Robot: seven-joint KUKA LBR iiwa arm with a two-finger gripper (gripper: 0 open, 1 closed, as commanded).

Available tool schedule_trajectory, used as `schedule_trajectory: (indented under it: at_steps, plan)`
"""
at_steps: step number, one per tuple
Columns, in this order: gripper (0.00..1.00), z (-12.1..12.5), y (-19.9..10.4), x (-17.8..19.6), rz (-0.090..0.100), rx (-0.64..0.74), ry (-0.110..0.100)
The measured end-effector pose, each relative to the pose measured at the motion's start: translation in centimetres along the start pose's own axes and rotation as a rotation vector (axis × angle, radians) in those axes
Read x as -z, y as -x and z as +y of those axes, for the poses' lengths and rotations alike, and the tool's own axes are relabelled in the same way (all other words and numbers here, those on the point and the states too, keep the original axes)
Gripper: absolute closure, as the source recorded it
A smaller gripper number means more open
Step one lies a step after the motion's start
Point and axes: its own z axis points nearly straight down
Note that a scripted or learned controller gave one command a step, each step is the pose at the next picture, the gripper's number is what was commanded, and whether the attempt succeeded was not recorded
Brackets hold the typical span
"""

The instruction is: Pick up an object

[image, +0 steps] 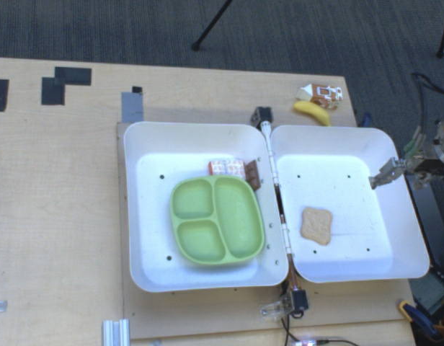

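Gripper (384, 175) at the right white plastic bin's (395, 262) right rim.
Whether its fingers are open or closed cannot be told; the tan toast-shaped slice (316, 225) lies apart on that bin's floor.

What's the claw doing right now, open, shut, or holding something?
Claw: over the right bin's right edge, nothing visibly held; open or shut cannot be told.

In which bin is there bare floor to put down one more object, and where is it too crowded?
The right bin is mostly bare: free floor all around the slice of toast. The left bin is crowded: the green divided plate fills its middle, a small box behind it; narrow strips remain along the walls.
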Motion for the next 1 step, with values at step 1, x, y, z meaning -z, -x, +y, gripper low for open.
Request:
schedule_trajectory:
  at_steps: [1]
  plan:
    - [0.00, -3.75, -1.12, -13.66, 0.001, -0.003, -0.003]
